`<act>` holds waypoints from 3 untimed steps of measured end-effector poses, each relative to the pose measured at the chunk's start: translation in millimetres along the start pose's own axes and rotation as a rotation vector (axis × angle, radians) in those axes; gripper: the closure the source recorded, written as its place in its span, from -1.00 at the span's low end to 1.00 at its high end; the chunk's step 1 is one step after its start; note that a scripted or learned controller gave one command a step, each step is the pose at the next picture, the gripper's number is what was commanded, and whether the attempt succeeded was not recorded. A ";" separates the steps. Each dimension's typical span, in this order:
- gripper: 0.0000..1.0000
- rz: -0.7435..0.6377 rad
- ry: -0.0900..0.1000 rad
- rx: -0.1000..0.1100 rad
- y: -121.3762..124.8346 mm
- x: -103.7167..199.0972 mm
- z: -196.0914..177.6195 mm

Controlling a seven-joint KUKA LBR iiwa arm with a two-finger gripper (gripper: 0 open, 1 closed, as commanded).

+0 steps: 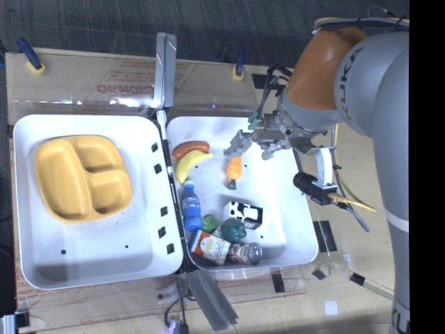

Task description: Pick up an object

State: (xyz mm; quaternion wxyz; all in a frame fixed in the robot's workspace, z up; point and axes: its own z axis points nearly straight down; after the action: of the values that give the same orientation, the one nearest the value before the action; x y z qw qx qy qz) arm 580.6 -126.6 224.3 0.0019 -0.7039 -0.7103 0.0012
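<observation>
Cans (236, 251) at the right bin's (295, 239) near edge; pincer (254, 143) open, empty, beside the carrot (234, 168).

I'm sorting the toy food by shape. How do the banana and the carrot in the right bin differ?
The banana is yellow and curved; the carrot is orange and straight. The banana is longer and lies by the bin's left wall, just under the sausage; the carrot lies apart, nearer the middle, below the pincer. Both rest flat on the bin's floor.

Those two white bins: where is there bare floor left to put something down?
Left bin: bare floor below the yellow tray. Right bin: bare at its right, past the carrot. Crowded along its left wall and lower corner: banana, bottle, cans.
</observation>
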 end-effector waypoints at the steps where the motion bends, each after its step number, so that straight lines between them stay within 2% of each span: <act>1: -1.00 0.007 -0.001 -0.002 18.5 -16.9 132.8; 2: 1.00 0.003 -0.002 -0.002 18.7 -16.9 122.6; 3: 1.00 0.036 0.000 -0.002 4.7 57.0 2.8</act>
State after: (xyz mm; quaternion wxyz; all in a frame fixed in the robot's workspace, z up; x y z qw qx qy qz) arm 584.8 -69.6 221.5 0.0011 -0.7165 -0.6976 0.0005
